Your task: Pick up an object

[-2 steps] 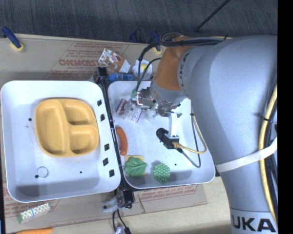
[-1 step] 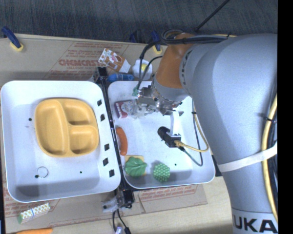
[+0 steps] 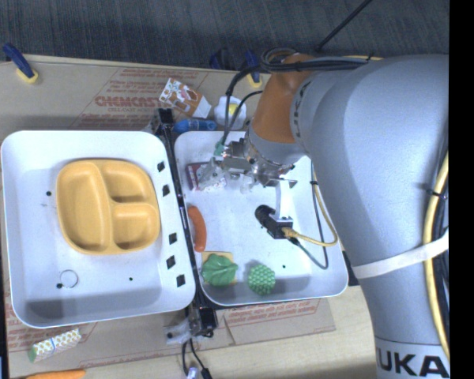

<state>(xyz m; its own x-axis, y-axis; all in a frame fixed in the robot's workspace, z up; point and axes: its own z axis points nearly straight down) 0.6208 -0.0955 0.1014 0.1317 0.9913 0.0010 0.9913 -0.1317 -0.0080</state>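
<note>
Fingers hanging over the far end of the right bin, with the easy targets lying elsewhere.
The fingers [image 3: 235, 166] are sitting low over the right bin [image 3: 332, 279] near its far wall; I cannot tell how far open they are or whether anything is between them. The clear candidates are lying well apart from them at the near end: an orange stick [image 3: 196, 227] along the left wall, and a green leaf [image 3: 220, 268] beside a green ball [image 3: 261, 278]. Closing here is probably risking bare floor, or only the small blurred bits [image 3: 199, 175] just beside them. The stick is hugging the wall, so a finger may be catching the rim. The ball is looking apt to roll out of a pinch. The yellow tray [image 3: 108, 205] in the left bin [image 3: 16, 290] is looking too broad to grip.
</note>
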